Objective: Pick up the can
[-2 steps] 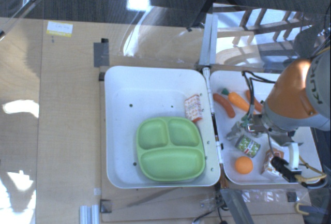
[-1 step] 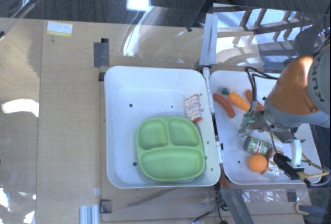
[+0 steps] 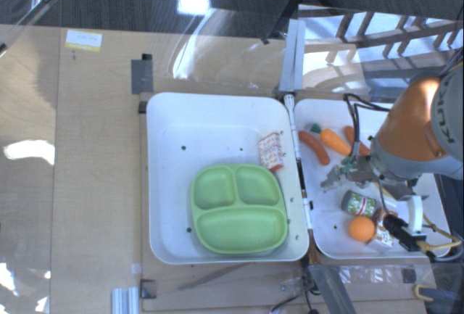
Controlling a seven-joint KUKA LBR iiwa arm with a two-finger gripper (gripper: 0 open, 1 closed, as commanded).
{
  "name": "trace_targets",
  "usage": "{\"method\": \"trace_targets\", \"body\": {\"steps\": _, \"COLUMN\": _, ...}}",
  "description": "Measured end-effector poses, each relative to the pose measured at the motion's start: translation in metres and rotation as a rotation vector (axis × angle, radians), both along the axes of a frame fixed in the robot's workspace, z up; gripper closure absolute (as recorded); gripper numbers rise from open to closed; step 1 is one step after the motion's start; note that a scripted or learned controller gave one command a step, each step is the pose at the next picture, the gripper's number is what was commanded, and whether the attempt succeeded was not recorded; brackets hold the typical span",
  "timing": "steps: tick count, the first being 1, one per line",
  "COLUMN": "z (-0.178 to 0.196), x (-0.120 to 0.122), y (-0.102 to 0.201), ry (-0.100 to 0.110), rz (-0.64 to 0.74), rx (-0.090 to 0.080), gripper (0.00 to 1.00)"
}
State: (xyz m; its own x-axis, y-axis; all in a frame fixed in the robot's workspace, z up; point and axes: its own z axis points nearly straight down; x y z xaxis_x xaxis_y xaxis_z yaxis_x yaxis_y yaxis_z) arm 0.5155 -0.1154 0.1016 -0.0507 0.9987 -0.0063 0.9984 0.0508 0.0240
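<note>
Down in the right bin (image 3: 326,244), the gripper (image 3: 342,176) hung with its jaws spread and nothing between them. Just below and right of the jaws lay the can (image 3: 360,202), on its side, an orange ball (image 3: 362,229) touching it.

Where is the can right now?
The can lies on its side in the right bin, just above the orange and below the end effector.

You see the gripper (image 3: 346,173) hanging over the right bin (image 3: 319,236), just above the can (image 3: 360,203); a green divided plate (image 3: 238,208) fills the left bin (image 3: 165,182).
</note>
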Motion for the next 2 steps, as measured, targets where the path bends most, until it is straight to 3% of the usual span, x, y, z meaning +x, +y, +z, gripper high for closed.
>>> {"method": "trace_targets", "body": {"steps": 1, "z": -0.014, "x": 0.079, "y": 0.006, "ry": 0.012, "rz": -0.009, "rx": 0.003, "gripper": 0.00}}
{"method": "trace_targets", "body": {"steps": 2, "z": -0.017, "x": 0.134, "y": 0.023, "ry": 0.048, "rz": 0.006, "rx": 0.006, "gripper": 0.00}}
